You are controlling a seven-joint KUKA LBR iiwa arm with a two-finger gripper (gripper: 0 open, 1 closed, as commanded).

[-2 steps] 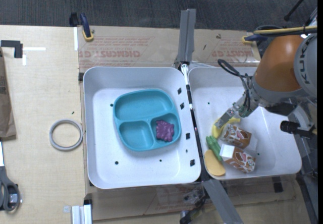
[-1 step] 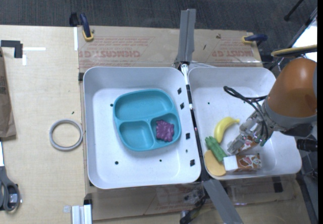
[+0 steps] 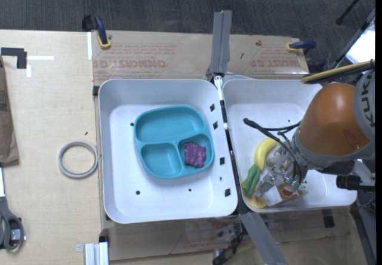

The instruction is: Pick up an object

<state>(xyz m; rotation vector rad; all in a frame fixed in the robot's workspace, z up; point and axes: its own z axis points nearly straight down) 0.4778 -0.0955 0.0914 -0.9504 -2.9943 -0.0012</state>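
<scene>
End effector (image 3: 280,175) lowered among clutter; grip state cannot be told. Banana (image 3: 263,151), green item (image 3: 252,179) crowded beside it: mis-grasp risked.

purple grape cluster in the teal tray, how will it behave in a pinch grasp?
The purple grape cluster looks knobbly, so fingers would probably catch between the bumps rather than slip. It seems small and likely light. It lies in one small compartment of the teal tray, whose raised walls would probably block a push and crowd the fingers.

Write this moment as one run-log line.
arm: over right bin | gripper: beside banana, green item | purple item: in teal tray
</scene>
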